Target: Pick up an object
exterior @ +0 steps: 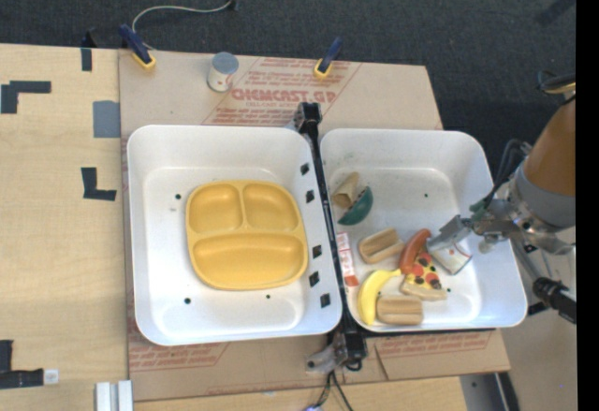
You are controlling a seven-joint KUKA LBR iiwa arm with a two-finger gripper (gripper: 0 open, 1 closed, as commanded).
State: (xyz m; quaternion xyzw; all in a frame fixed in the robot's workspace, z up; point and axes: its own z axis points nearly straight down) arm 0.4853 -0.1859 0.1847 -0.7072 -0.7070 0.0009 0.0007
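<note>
My pincer (449,236) hangs low in the right bin (468,152), its grip state unclear to me, just beside the red sausage (413,248) and pizza slice (423,280).

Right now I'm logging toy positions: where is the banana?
The banana lies in the right bin, near its front left corner, beside the divider, touching the bread roll and just left of the pizza slice.
</note>
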